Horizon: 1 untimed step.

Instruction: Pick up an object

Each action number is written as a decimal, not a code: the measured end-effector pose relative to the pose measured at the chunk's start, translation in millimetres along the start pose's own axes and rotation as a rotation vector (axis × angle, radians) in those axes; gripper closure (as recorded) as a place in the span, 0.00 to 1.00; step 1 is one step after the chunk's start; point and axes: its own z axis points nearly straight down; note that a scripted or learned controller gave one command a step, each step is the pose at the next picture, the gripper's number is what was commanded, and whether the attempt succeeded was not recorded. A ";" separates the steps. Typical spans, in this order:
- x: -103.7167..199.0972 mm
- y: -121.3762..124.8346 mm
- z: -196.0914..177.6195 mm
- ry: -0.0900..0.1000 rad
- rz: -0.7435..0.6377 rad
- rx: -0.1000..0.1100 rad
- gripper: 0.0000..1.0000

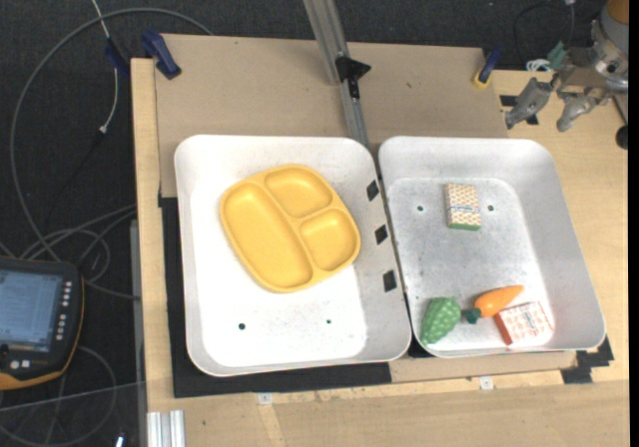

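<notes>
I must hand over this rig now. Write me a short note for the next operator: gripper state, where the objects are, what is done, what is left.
Gripper: open, holding nothing, above the bench beyond the far right corner of the right bin.
Right bin: patterned box near the far middle; green toy, carrot and red-and-white packet grouped at the near edge.
Left bin: yellow divided plate.
Done: nothing picked yet.
Left: bring the gripper over one object, close on it and lift.
</notes>
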 end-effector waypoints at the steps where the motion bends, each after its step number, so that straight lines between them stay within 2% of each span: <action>1: -0.1 0.0 0.0 0.000 0.000 0.000 0.00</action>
